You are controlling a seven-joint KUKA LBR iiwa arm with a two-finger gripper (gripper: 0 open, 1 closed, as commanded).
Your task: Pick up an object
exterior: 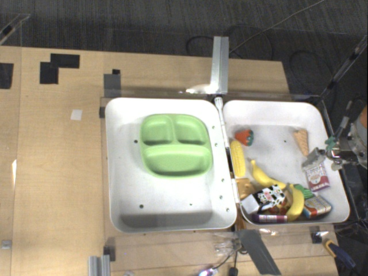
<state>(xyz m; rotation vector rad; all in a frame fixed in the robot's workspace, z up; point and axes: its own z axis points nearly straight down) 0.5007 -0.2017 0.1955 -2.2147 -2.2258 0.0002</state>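
the right bin [270, 111] carries the clutter, and it is mostly packed into the near half. a strawberry [244, 135] sits alone towards the left wall, with an ear of corn [236, 158] lying lengthwise just below it along the divider. a banana [264, 177] curves out from beside the corn, and right under it there is a small black-and-white cow-patterned carton [270, 196]. touching that carton, a purple marker [272, 217] lies flat along the near wall. a second banana [297, 200] stands next to the carton, and a small red-and-green box [316, 207] is jammed into the near right corner. an ice-cream cone [302, 141] rests apart from the rest, up by the right wall.

over at the right rim, the pincer [332, 152] comes in from the edge of the camera view — it is low over a small pink-and-white packet [317, 176], but whether it is wide or narrow, i cannot tell, and nothing is seen held.

the left bin [123, 154] holds a green divided plate [174, 144], lying flat near the middle. both bins sit side by side on the wooden counter [52, 171], with a metal post [220, 65] rising behind the seam between them.
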